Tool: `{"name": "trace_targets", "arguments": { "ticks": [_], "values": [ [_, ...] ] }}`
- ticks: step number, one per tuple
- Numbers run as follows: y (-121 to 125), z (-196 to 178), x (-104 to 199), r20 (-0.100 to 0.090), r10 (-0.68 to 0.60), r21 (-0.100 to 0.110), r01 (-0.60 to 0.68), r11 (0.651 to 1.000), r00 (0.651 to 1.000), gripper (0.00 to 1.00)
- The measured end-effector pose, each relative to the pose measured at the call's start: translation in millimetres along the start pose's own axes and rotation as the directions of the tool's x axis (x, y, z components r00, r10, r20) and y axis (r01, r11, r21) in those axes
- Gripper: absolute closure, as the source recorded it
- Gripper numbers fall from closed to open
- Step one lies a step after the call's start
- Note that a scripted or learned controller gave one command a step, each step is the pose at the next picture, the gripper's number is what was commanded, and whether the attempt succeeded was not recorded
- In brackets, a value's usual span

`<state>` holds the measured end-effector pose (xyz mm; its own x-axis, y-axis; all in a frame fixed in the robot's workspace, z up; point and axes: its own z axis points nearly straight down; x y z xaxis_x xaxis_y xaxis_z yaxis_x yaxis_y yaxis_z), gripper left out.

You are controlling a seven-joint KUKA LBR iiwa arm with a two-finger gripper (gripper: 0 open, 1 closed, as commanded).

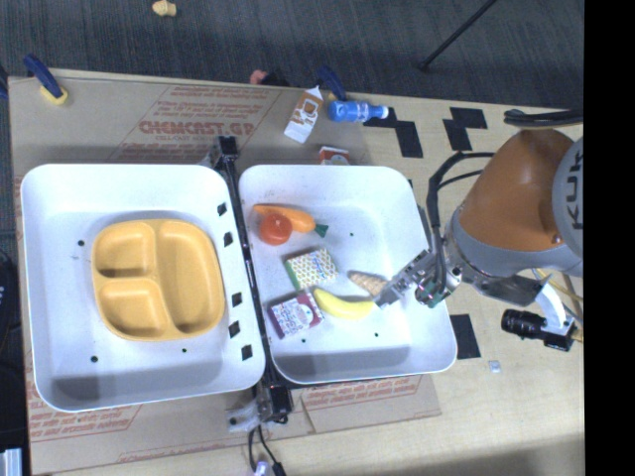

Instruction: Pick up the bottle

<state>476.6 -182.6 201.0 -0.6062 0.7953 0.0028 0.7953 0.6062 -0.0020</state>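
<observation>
While the arm (516, 216) is reaching in from the right, we are seeing its gripper (397, 288) hanging low over the right bin (397, 191), near that bin's right wall. Whether its fingers are apart or together, we cannot tell; nothing is showing between them.

Just beside the gripper's tip, a pale cone-shaped piece (365, 283) is lying on the bin floor, and a banana (343, 305) is lying right below it, the two touching or nearly so. Moving left, we are finding a green speckled packet (311, 267) above the banana's left end and a small pink and white packet (294, 315) near the bin's left wall. Farther up, a carrot (293, 216) is lying crosswise with a tomato (276, 229) resting against it.

Across the divide, the left bin (50, 266) is holding a yellow tray (159, 276) with three compartments.

We are seeing the bottle (353, 112) outside both bins: it is blue, lying on its side on the bench (516, 395) beyond the right bin's far rim, well apart from the gripper. A small carton (304, 115) is lying just to its left, and a small red and white item (334, 154) is sitting between the bottle and the bin's rim. Black tape squares (409, 139) are marking the bench to the bottle's right.
</observation>
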Motion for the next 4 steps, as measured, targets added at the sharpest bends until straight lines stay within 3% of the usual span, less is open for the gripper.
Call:
{"name": "trace_targets", "arguments": {
  "ticks": [1, 4],
  "values": [
    [-17.2, -5.9, -22.5, 0.003, 0.205, -0.001, -0.205, 0.979, 0.979, 1.0],
    [-17.0, -2.0, -22.1, 0.0, 0.069, 0.0, -0.069, 0.998, 0.998, 1.0]
  ]
}}
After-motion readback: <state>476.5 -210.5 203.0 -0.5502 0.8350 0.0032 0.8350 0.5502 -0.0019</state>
